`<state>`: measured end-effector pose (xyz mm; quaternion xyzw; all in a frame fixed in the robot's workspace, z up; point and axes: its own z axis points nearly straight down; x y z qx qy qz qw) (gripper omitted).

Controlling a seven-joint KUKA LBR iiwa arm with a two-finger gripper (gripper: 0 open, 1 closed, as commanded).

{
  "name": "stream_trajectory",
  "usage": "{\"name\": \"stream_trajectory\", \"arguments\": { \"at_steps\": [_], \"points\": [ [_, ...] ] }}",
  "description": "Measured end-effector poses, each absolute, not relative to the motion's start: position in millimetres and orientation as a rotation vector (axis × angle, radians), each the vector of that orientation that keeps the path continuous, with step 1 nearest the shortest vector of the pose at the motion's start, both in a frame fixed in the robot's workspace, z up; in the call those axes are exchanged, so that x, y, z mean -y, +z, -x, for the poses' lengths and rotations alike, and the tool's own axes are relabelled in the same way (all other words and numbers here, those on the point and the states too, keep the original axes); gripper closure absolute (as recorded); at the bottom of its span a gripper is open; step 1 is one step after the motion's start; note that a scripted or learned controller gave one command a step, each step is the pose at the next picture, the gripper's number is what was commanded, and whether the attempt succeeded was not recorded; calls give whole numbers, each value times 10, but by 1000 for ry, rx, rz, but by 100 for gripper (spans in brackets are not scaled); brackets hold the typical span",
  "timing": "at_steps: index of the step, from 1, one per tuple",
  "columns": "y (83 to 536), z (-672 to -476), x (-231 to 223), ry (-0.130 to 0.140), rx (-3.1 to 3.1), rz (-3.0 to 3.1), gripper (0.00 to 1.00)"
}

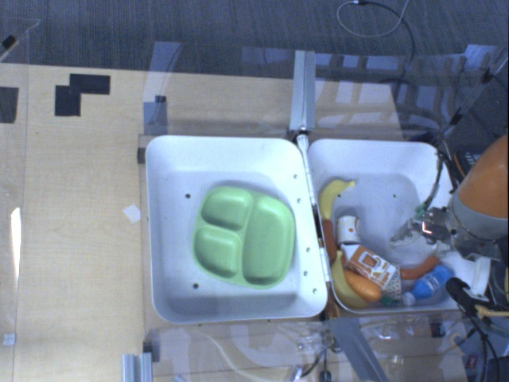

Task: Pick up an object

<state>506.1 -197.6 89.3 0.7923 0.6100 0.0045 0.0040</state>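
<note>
A pale wooden bench [71,237] carries two shallow white bins side by side, with dark grey carpet [199,14] beyond its far edge.

Nearest the camera, at about 5 o'clock in the view, the right bin [374,161] holds a huddle of toy items along its near wall: a blue bottle [432,283], an orange-and-white carton [374,267], an orange carrot-like piece [363,287] over a yellow banana [342,275], and a reddish sausage [419,267]. A small white cup [347,228] sits just beyond them, and a second yellow banana [332,195] lies near the divider at the bin's 9 o'clock.

The arm [482,197] enters at 3 o'clock, its gripper [420,228] low over the right bin's near-right part, just above the sausage; nothing is visible between its tips, and whether they are spread or pressed together cannot be told.

In the left bin [171,181], a green divided tray [245,235] lies flat at centre.
</note>
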Motion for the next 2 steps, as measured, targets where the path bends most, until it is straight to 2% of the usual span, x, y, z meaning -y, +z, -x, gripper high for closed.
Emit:
{"name": "stream_trajectory", "arguments": {
  "at_steps": [1,2],
  "points": [
    [1010,-5093,1963,23,-1912,-2476,100],
    [2545,-5013,1782,6,-1847,-2534,100]
  ]
}}
